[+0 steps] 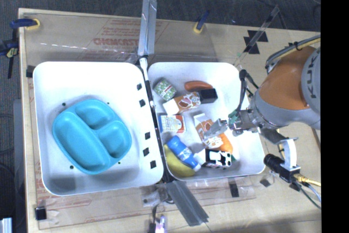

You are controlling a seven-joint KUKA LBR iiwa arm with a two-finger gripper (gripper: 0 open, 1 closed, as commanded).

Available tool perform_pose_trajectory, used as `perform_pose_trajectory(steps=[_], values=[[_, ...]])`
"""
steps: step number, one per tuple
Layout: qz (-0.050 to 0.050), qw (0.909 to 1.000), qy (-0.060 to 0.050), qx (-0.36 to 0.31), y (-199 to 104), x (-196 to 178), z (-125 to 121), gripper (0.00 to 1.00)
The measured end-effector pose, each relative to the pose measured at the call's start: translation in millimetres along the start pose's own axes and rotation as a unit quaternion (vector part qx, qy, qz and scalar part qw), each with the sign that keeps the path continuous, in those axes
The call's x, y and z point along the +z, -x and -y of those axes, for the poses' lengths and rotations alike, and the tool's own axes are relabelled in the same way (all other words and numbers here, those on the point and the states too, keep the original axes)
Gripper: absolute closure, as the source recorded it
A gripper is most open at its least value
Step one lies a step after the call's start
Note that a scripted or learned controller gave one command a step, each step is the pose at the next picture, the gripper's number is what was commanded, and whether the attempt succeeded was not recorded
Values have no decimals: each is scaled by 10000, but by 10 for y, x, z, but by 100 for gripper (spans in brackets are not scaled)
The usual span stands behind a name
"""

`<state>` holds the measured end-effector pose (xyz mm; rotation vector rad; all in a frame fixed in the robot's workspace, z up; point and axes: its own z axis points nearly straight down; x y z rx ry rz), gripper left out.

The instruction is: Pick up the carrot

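Observation:
The carrot (224,144) is a short orange piece lying in the right bin (188,69), near its front right corner. It sits just behind a black-and-white cow-patterned item (218,159). My gripper (217,127) reaches in from the right and hangs low over the bin, just behind and left of the carrot, above a red-and-white packet (205,129). The grey wrist hides part of the carrot's far end. Nothing can be seen held in the gripper.
The right bin also holds a green can (163,87), a sausage (198,85), a black box (208,95), small cartons (188,101), a blue bottle (182,153) and a banana (177,165). A blue divided plate (91,135) lies in the left bin (49,76).

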<state>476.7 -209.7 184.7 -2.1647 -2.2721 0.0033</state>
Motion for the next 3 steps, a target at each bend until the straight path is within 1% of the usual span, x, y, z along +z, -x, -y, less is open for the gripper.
perform_pose_trajectory(steps=[1, 2, 3], values=[[3, 10000, 15, -73, 15, -242, -1, 0], [0, 9999, 1, -164, -1, -58, -1, 0], [8, 10000, 10, -79, 15, -144, 0, 0]])
